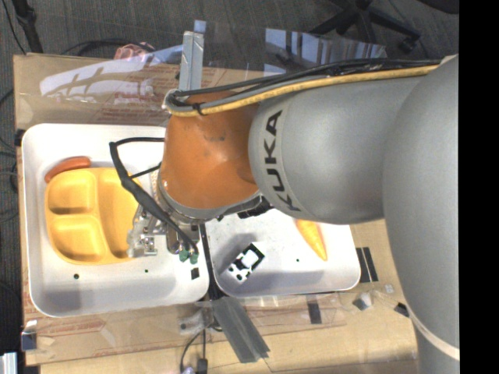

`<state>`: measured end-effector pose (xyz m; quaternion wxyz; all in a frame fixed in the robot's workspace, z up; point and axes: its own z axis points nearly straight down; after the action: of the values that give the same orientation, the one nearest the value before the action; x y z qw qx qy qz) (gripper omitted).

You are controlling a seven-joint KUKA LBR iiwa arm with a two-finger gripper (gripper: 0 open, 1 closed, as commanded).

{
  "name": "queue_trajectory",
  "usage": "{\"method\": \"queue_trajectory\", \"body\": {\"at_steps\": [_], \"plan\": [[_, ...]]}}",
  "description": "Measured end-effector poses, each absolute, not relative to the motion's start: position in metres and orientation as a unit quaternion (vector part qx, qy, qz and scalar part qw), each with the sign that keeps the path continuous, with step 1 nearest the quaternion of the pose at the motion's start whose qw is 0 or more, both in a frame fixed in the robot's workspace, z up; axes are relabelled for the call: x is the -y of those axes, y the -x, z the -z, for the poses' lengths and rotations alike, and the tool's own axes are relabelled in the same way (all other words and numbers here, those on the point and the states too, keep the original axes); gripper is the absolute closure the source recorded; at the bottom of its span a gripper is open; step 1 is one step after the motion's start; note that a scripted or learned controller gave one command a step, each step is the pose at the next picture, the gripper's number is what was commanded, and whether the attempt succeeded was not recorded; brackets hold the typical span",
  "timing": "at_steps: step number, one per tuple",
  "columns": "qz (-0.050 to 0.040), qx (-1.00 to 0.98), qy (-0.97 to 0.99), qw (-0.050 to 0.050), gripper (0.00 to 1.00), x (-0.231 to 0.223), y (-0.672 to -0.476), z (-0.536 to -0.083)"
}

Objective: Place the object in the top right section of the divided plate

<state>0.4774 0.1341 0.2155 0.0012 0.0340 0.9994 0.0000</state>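
Note:
A yellow divided plate (82, 213) lies in the left bin (47, 287). An orange-red object (70, 164) rests at the plate's upper left rim. My gripper (144, 240) hangs over the plate's right edge, under the orange wrist band (207, 162). A yellow-orange object (313, 238) lies in the right bin (296, 275), partly under the arm.
The big grey arm (351, 131) covers most of the right bin and the gap between the bins. A black-and-white marker tag (245, 261) sits in the right bin. Black cables (125, 174) loop from the wrist over the plate. Cardboard (101, 88) lines the bench behind.

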Motion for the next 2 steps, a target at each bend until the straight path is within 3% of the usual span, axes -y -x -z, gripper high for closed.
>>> {"method": "queue_trajectory", "body": {"at_steps": [1,2], "plan": [[0.0002,-1.000,-0.022,-0.001,1.00,-0.173,-0.523,-0.127],[-0.0001,-0.993,-0.119,0.001,1.00,-0.186,-0.521,-0.214]]}}
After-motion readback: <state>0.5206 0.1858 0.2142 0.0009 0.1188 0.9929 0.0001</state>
